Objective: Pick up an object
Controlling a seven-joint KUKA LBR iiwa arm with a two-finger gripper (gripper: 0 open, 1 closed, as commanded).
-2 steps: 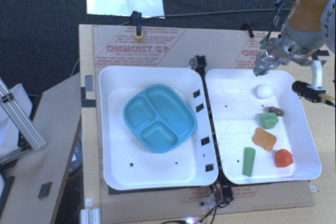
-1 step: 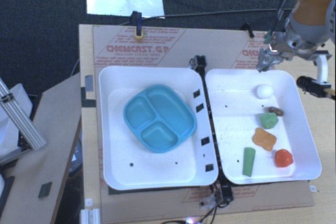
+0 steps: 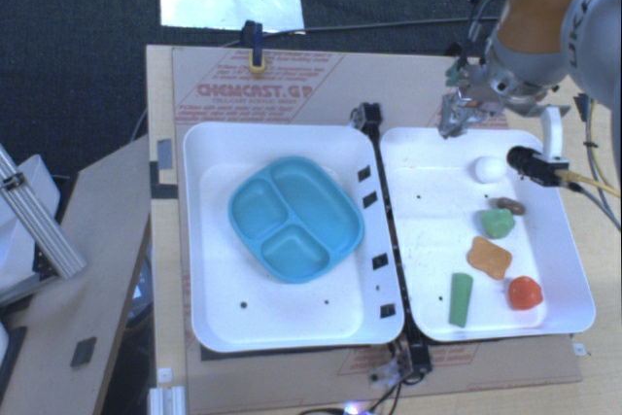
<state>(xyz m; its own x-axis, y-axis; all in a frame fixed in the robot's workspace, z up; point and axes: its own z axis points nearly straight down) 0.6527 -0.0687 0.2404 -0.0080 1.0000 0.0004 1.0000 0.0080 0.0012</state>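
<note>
My gripper [image 3: 454, 123] hangs over the far edge of the right bin [image 3: 428, 238], above its back left corner, with nothing visible between its fingers. In that bin lie a white ball [image 3: 489, 169], a small brown piece [image 3: 507, 205], a green lump [image 3: 498, 224], an orange piece [image 3: 489, 258], a red piece [image 3: 525, 293] and a long green stick [image 3: 460, 298]. The white ball is the nearest item, a little to the right and nearer the front than the gripper.
The left bin [image 3: 219, 306] holds a blue divided plate [image 3: 294, 219]. A black clamp [image 3: 366, 117] sits at the top of the seam between the bins. A black and white fixture [image 3: 540, 162] reaches over the right bin's far right rim.
</note>
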